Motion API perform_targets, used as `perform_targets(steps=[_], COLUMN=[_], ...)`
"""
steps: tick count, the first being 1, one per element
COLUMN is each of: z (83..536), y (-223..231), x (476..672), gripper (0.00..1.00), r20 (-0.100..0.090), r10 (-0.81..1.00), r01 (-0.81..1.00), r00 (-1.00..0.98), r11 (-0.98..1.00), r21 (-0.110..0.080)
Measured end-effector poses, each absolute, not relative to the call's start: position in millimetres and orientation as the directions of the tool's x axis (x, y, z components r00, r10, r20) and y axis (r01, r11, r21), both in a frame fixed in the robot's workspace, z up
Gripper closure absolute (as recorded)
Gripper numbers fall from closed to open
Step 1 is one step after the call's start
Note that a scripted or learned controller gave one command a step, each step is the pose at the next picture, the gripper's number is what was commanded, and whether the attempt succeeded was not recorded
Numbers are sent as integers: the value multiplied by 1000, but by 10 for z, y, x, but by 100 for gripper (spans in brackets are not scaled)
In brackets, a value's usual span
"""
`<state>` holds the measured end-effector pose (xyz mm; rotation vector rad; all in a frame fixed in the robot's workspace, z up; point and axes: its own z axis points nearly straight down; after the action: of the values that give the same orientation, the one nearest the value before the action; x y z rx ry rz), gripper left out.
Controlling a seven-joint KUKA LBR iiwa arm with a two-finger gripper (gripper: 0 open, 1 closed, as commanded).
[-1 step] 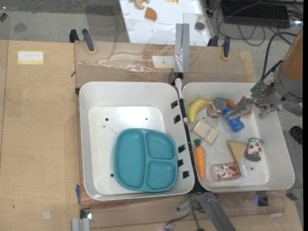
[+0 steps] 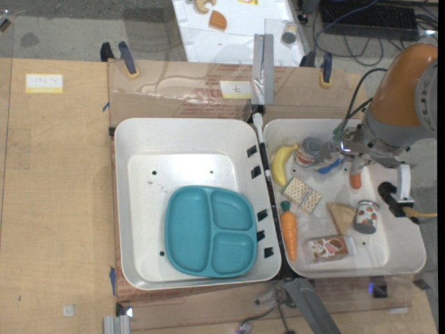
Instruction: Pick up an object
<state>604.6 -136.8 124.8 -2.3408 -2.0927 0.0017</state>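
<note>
The claw is lowered in the right bin; its state cannot be told. A small orange piece is seen directly beneath it, its long axis upright in view, right of the banana.

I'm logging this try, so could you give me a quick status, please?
Gripper low in right bin, fingers unclear. Nothing seen held. Banana, carrot, can lie close around.

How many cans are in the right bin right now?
2: one can stands near the bin's right side, by the wedge; another lies at the back beside the banana. The arm may hide more.
</note>
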Motion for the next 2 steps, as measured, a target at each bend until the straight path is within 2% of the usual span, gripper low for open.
perform_targets(steps=[1,2], z=[921,1030], y=[-1673,-1680], x=[6424,6427], gripper=[0,100], r20=[1,1], r10=[996,996], r01=[996,996], r00=[86,87], r11=[-86,-87], r21=[-2,0])
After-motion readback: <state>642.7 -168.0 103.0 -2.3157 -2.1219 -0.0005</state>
